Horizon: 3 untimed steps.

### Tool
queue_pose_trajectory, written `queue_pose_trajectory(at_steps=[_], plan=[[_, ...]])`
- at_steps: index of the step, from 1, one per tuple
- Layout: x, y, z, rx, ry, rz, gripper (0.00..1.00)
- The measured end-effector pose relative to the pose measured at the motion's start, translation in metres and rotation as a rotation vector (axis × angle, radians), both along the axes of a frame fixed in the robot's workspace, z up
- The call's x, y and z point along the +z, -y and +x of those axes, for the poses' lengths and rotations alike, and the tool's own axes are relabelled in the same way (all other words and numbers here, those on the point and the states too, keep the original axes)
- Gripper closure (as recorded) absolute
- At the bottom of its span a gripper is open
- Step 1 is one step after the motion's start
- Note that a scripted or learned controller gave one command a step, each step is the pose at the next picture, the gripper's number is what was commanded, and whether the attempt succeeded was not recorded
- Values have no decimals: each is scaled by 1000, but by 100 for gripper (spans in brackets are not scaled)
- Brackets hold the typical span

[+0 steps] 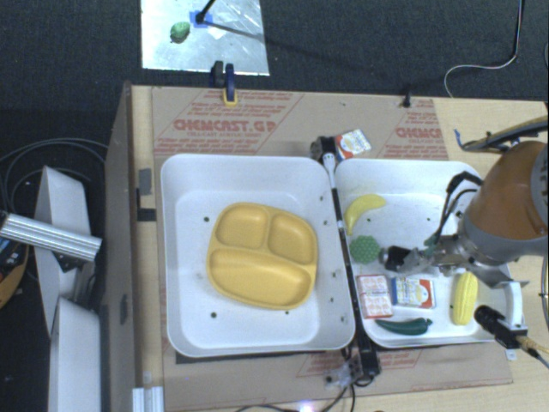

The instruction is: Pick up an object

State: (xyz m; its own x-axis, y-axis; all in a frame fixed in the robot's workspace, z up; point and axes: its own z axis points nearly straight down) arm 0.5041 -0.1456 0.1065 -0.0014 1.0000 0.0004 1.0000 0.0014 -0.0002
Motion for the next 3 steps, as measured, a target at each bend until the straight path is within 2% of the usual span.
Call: queue_pose_trajectory(at_steps=[1, 2, 3], plan=[[93, -95, -17, 2, 3, 0, 0], [152, -37, 46, 0, 5, -2, 0], [57, -40, 22, 0, 0, 0, 0]])
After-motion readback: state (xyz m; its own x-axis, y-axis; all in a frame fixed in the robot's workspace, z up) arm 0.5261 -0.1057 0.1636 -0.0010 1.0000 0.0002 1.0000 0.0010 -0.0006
